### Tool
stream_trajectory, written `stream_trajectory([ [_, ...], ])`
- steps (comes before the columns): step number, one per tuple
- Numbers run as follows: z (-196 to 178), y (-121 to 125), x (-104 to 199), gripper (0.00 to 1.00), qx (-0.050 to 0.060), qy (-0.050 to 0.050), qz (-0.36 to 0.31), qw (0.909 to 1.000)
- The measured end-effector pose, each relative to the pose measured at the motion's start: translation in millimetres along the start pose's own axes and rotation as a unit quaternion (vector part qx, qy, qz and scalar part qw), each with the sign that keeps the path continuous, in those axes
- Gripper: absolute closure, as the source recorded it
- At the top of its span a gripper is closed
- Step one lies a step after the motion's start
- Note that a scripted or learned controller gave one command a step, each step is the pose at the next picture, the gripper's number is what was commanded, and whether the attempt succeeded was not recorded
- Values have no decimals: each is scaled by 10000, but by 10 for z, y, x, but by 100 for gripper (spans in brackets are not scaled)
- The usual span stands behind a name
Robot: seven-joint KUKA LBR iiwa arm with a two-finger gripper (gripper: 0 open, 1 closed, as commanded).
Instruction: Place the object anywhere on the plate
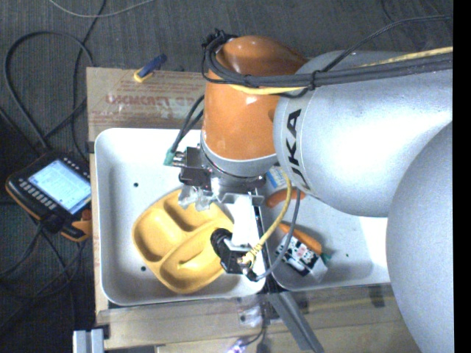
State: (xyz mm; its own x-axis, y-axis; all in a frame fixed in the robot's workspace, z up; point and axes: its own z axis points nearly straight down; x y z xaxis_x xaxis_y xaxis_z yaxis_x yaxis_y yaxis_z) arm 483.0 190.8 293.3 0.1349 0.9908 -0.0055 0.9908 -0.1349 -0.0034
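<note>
The gripper (197,195) is seen above the upper rim of the yellow plate (176,245) in the left bin (118,197) — it cannot be told what it does. The object cannot be identified; a slow, centred release is advised.
</note>
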Motion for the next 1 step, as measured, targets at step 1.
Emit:
stream_trajectory([
  [1, 1731, 60, -114, 100, -63, 61, 631, 9980],
])
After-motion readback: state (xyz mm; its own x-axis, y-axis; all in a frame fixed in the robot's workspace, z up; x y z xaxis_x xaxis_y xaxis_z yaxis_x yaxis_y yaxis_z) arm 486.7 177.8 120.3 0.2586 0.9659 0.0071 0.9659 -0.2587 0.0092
